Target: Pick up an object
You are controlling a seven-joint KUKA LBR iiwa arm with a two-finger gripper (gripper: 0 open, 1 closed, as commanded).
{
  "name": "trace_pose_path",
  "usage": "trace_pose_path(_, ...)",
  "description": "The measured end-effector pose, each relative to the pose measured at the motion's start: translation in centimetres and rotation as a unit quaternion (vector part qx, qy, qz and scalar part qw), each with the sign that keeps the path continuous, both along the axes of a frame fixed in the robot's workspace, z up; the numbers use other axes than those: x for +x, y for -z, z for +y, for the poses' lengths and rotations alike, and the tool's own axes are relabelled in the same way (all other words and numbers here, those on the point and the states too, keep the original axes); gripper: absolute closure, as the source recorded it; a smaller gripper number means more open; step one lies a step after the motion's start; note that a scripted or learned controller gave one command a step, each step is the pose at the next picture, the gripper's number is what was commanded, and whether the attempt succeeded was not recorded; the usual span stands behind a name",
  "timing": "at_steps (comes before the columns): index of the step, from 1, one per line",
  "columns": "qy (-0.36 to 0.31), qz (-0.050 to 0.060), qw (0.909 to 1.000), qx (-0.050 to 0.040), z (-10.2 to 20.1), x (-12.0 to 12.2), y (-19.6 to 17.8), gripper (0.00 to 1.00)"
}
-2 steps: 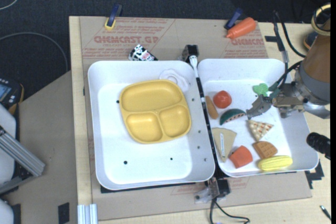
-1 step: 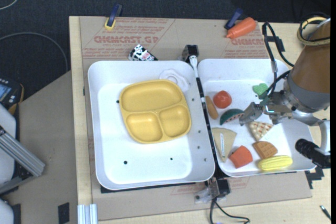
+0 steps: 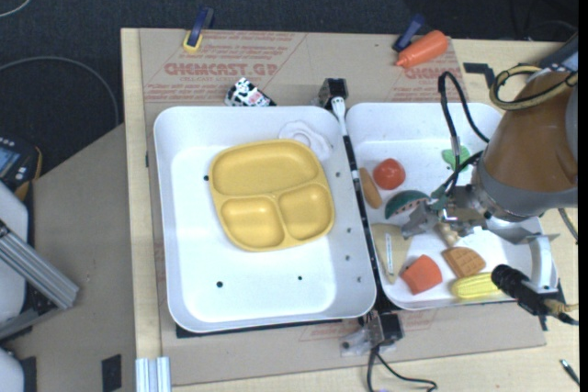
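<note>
A: What sits in the left bin (image 3: 184, 225)?

B: A yellow divided plate (image 3: 271, 193), lying flat near the middle, three hollows facing up. Above that bin, on the bench (image 3: 147, 87), lies a small black-and-white toy (image 3: 246, 93), and further up a yellow-and-blue clamp (image 3: 196, 30).

A: And the right bin (image 3: 386, 119)?

B: Toy food. By its left wall lies a brown bun-like piece (image 3: 370, 186), with a red tomato (image 3: 390, 173) just beside it. Below those come a pale stick-like piece (image 3: 387, 251) and an orange-red block (image 3: 422, 274). Right of the block are a tan bread-like piece (image 3: 464, 261) and a yellow corn cob (image 3: 475, 288) at the lower rim. A dark green piece (image 3: 405, 201) lies near the middle, and a brighter green one (image 3: 456, 155) higher up.

A: Where is the gripper (image 3: 430, 218)?

B: Low over the right bin's middle, pointing left, beside the dark green piece and above the tan one. Whether it grips anything, or how it stands, I cannot tell. The arm (image 3: 533, 151) comes in from the right.

A: Anything above that bin?

B: An orange carrot-like piece (image 3: 423, 49) on the bench.
</note>
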State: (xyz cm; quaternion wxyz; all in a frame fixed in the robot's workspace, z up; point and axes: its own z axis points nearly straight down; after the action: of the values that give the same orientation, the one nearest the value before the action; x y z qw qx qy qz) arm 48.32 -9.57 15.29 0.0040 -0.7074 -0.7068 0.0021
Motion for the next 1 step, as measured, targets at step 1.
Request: trace_pose_path(1, 0.001, -0.004, 1.0, -0.0003, 0.51, -0.21, 6.05, 0.0)
